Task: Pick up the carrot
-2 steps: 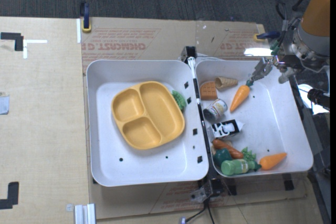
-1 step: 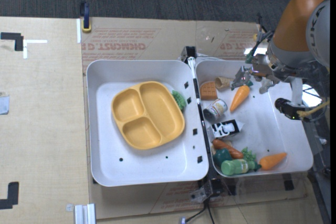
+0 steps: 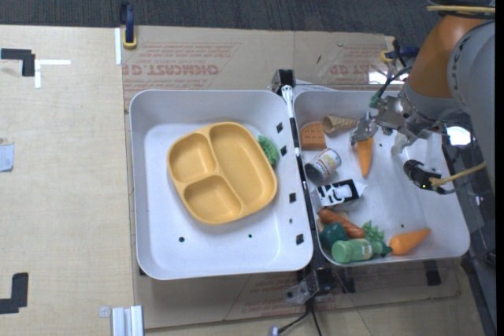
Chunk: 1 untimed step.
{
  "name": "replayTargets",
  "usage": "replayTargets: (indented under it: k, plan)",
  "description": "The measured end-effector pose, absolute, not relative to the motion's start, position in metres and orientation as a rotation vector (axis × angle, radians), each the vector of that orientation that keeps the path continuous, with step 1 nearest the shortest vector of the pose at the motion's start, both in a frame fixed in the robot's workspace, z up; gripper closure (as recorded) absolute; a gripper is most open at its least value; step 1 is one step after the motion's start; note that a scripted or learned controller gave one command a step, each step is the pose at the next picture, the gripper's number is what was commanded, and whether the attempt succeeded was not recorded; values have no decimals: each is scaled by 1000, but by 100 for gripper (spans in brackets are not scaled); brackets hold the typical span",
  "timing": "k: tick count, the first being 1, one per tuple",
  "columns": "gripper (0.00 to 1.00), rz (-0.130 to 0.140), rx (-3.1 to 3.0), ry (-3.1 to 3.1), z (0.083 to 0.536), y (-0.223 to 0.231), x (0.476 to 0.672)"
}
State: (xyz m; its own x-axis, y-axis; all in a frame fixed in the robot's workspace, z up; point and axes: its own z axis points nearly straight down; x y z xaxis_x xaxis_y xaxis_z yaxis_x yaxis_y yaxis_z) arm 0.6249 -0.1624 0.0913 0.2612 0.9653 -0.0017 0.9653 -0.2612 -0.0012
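Two shallow white bins: the left bin (image 3: 150,193) holds a yellow divided plate (image 3: 222,171); in the right bin (image 3: 441,236), the gripper (image 3: 364,139), jaws pinching an orange carrot (image 3: 365,156), at twelve o'clock.

Robot arm (image 3: 461,63) — external appearance
Grey rounded casing with an orange band above the wrist — dark cables trail beside the metallic gripper (image 3: 376,124).

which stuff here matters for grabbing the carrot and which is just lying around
Belongs to the job:
- carrot, hanging upright under the gripper in the right bin
- gripper, fingers closed on the carrot's top
- right bin

Just lying about:
- second carrot, near the right bin's front corner
- yellow divided plate in the left bin
- green bottle
- small can
- ice cream cone
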Motion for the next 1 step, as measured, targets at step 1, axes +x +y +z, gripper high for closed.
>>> replayTargets:
  k: [1]
  plan:
    - [100, -5, 2493, 1912, 100, -163, 625]
